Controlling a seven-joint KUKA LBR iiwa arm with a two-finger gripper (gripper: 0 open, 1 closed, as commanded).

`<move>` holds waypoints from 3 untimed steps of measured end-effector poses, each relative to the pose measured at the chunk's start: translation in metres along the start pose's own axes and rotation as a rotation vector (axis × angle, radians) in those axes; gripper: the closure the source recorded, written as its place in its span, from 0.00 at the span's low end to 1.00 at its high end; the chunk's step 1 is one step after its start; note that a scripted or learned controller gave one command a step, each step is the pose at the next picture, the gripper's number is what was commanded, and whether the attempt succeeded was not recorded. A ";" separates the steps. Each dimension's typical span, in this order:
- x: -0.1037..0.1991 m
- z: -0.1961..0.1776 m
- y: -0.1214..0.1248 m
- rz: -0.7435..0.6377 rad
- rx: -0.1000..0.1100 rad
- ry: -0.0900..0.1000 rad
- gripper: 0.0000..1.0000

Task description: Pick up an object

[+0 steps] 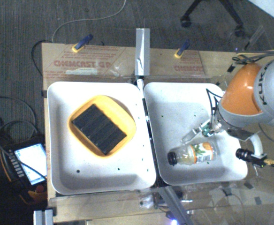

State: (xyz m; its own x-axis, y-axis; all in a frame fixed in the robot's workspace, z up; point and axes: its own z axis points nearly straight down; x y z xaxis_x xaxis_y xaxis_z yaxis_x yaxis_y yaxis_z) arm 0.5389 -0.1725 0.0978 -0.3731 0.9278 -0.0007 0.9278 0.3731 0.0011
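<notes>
Gripper (198, 132) low in right bin (174, 107), just above plastic bottle (193, 154).
Jaw state impossible to tell; bottle label unreadable, "CHEMCAST GP" printed on bench board (80, 64).

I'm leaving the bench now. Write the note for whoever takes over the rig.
Gripper: low in the right bin, just above the bottle; finger state unclear, nothing seen held.
Bottle: lying on its side in the right bin, dark cap pointing left.
Yellow dish with a dark ridged insert: sitting in the left bin.
Done: nothing lifted.
Left: grasp an object and raise it.
</notes>
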 end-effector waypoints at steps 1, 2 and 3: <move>-0.022 0.003 -0.055 0.399 -0.025 0.003 0.00; -0.024 -0.005 -0.056 0.401 -0.025 -0.004 1.00; -0.023 -0.005 -0.055 0.399 -0.024 -0.001 0.00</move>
State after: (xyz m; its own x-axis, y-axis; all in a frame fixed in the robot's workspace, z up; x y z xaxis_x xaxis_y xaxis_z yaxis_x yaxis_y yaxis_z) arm 0.4962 -0.2143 0.1030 0.0164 0.9999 0.0032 0.9996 -0.0165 0.0245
